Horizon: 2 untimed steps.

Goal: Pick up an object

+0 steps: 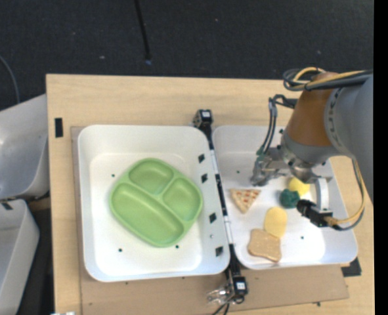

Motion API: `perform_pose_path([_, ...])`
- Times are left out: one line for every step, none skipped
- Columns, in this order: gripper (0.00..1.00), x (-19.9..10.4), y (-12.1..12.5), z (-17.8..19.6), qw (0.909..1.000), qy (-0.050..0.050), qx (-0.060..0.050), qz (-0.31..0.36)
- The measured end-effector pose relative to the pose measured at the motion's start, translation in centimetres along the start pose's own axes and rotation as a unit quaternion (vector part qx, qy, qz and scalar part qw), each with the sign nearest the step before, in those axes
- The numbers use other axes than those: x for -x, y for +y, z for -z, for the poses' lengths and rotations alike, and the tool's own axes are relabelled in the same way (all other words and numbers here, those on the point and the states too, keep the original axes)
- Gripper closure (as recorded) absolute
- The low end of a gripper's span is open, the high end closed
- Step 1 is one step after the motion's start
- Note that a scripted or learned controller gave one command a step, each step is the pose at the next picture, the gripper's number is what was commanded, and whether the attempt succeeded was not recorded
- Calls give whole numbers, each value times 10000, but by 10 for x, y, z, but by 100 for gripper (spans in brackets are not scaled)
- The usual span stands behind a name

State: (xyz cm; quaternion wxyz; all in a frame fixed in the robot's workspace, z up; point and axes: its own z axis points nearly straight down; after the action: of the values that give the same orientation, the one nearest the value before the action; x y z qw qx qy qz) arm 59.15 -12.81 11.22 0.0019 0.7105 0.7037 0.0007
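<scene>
One target for me — the pizza slice point(245, 199) in the right bin point(338, 241), just below-left of the gripper point(264, 174), tip pointing away from it — whether it grips anything, I cannot tell.

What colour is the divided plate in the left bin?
Light green; the divided plate shows plainly in the camera view.

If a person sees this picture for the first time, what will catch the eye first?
Probably the green divided plate, alone in the left bin. Next, the gripper reaching down into the right bin, just above the pizza slice, with other small toy foods nearby.
</scene>
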Motion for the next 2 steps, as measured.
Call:
perform_pose_path([100,7,10,53,10000,-1,11,30])
perform_pose_path([100,9,12,107,10000,0,13,62])
